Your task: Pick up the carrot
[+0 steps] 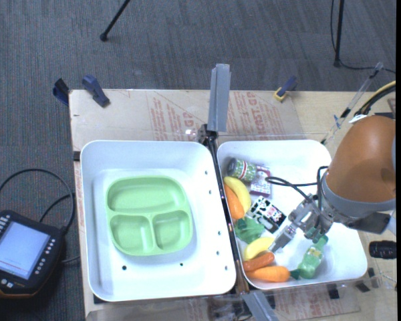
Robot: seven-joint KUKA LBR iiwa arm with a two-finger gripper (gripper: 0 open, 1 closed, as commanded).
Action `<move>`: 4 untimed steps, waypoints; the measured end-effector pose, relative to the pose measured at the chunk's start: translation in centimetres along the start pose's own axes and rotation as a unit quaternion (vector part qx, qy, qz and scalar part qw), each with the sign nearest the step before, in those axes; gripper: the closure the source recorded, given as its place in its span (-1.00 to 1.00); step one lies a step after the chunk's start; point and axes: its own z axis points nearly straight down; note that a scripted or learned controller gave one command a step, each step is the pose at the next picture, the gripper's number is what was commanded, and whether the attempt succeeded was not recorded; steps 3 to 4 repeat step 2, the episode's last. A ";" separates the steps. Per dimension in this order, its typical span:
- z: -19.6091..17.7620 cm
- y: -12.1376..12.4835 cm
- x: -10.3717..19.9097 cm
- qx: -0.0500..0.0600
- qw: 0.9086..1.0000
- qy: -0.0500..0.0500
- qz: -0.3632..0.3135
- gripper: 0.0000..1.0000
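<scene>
On the bench, two shallow white bins sit side by side. Left bin (93, 179) carries a pale green divided tray (149, 215), three compartments, lying flat and central. Right bin (307, 149) holds the clutter, crowded against the wall it shares with the left bin and along its near edge.

Arm (364, 169): reaches in from the right, its wrist above the right bin's right half, angled down and leftward toward the clutter. Gripper (286, 236) hangs over bare bin floor between the heaped items and a green bottle (311, 261). Whether it is parted or closed cannot be determined, and nothing is seen held in it.

Contents, descending: a banana (239, 192) against the shared wall, a printed can (248, 170) on its side behind it, a black-and-white patterned packet (267, 211), a small yellow item (257, 247).

Carrot (273, 273): lies flat at the near edge, beside a second, redder piece (259, 262). It sits near the gripper, toward the near edge, and apart from it. Judgement: the pick is not yet made; tight neighbours leave little room for a clean grasp.
</scene>
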 end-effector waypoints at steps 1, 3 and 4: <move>7.2 0.9 0.9 0.000 0.994 0.000 -0.111 -1.00; 9.4 -0.9 -1.4 -0.003 0.977 -0.005 -0.214 -1.00; 9.4 -0.9 -1.4 -0.003 0.977 -0.005 -0.214 -1.00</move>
